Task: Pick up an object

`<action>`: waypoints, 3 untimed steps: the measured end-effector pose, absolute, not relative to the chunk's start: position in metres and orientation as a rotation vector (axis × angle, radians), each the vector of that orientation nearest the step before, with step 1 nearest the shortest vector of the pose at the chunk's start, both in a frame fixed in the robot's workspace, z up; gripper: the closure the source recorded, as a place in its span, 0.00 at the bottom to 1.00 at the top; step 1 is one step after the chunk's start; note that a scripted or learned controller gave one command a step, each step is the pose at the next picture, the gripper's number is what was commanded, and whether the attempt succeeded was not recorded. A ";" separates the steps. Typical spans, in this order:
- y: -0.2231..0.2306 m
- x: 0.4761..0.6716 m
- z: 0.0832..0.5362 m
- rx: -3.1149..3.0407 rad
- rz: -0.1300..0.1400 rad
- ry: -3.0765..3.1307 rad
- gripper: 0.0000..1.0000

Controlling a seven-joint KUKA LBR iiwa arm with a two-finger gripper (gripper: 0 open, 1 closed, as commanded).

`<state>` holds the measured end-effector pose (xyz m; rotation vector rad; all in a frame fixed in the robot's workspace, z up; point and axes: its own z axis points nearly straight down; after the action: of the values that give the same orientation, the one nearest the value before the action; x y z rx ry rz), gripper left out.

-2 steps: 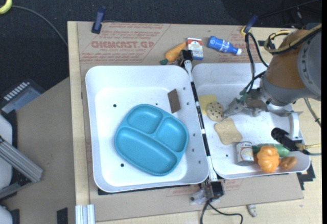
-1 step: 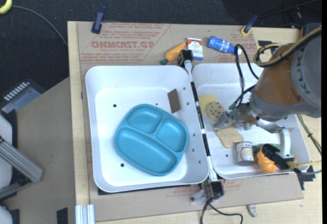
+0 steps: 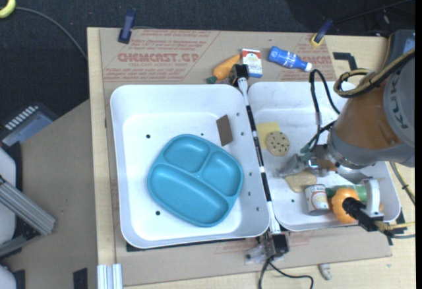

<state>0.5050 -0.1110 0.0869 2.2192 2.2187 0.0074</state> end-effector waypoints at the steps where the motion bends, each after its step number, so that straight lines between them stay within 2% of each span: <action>1: -0.111 0.566 0.085 2.220 0.001 2.222 0.00; 2: -0.098 0.524 0.084 2.223 -0.001 2.223 0.00; 3: -0.098 0.525 0.094 2.221 0.001 2.221 1.00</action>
<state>0.5247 -0.0983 0.0943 2.2215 2.2212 0.0007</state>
